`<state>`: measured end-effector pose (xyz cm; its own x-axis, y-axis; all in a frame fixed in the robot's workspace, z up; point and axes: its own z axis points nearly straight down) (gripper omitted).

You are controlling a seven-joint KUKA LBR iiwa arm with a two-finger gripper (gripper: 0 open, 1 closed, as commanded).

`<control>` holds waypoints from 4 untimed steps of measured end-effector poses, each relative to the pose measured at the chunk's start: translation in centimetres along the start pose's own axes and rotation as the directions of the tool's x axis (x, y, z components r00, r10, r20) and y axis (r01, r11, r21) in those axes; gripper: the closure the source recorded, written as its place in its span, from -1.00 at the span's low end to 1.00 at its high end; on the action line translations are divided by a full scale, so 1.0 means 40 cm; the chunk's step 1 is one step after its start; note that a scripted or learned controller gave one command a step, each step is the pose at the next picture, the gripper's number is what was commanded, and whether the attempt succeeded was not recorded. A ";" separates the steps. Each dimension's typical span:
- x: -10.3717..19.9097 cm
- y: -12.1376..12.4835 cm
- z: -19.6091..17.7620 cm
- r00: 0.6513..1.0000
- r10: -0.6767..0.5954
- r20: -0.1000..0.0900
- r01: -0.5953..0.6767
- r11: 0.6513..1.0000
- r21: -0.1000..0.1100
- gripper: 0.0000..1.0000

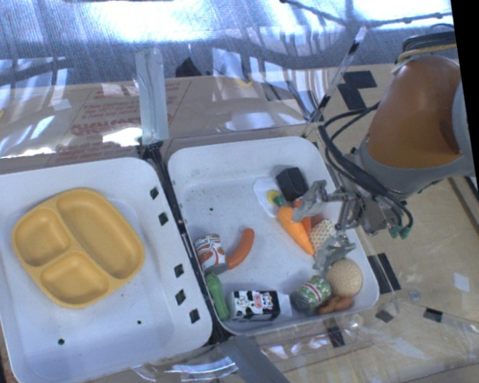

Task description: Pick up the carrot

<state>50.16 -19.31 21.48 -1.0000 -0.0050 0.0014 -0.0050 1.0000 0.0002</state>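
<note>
**Carrot not yet lifted; gripper positioned over it**

Camera view: Two shallow white bins are seen from above, side by side. In the left bin (31, 351) a yellow divided plate (76, 246) is laid, its three compartments bare. The right bin (218, 167) holds a jumble of small items.

The carrot (296, 231), orange and tapered, is seen lying on the floor of the right bin, toward its right side, pointing down and slightly right. Just above it a black block (292, 184) is placed, and just beside its lower end a pale mesh-textured item (322, 234).

The grey arm with its orange band (411, 116) is extended in from the right. The gripper (323, 225) is held over the carrot's right edge, its two metal fingers (312, 197) spread apart, one near the carrot's top and one below by a tan ball (345, 277). Nothing is seen clamped between them.

Elsewhere, a sausage (240, 247), a small can (210, 254), a green item (216, 293), a milk carton (255, 304) and a green-labelled tin (311, 294) are scattered.

The approach is judged done; closing on the carrot and lifting remain.
</note>
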 end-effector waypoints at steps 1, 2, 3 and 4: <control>-0.138 -0.036 0.298 0.998 -0.070 -0.002 0.070 0.998 -0.001 -1.00; -0.149 -0.033 0.262 0.997 -0.079 0.006 0.079 0.997 0.002 1.00; -0.149 -0.032 0.263 0.997 -0.080 0.006 0.080 0.997 0.002 -1.00; -0.153 -0.027 0.236 0.996 -0.089 0.008 0.089 0.996 0.003 1.00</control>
<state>56.28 -20.35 12.02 -0.9956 -0.0940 -0.0068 -0.0940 0.9956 -0.0026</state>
